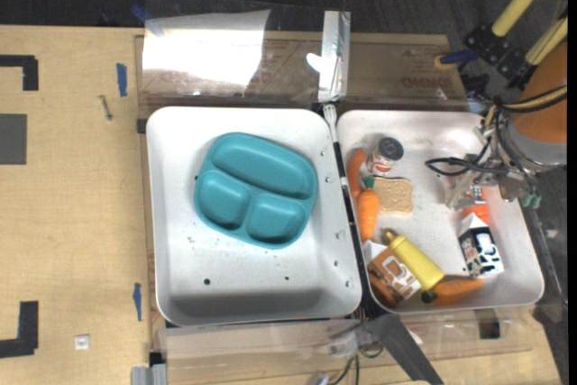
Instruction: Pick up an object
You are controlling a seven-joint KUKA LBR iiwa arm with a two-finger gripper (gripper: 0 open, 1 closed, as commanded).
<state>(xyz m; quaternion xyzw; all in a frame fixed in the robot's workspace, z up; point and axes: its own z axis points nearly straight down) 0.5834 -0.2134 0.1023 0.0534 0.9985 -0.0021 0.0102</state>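
The right white bin [431, 132] holds several items. A small can [389, 152] stands near its far side, with a slice of toast [394, 195] just in front. Two orange carrots [368, 212] lie along the left wall. A yellow bottle [416, 259] rests on a brown packet [393, 274], and another carrot [458, 289] lies at the near edge. A black-and-white carton with an orange top [480, 248] lies at the right. My gripper [479, 192] hangs low over the bin's right side, just behind the carton's orange end, partly hidden by cables.
The left white bin [180, 266] holds a teal divided plate [255, 187]. A clear plastic sheet [234, 59] and a divider stand behind the bins. The wooden bench [63, 212] extends to the left. The arm's orange band [550, 95] is at the right edge.
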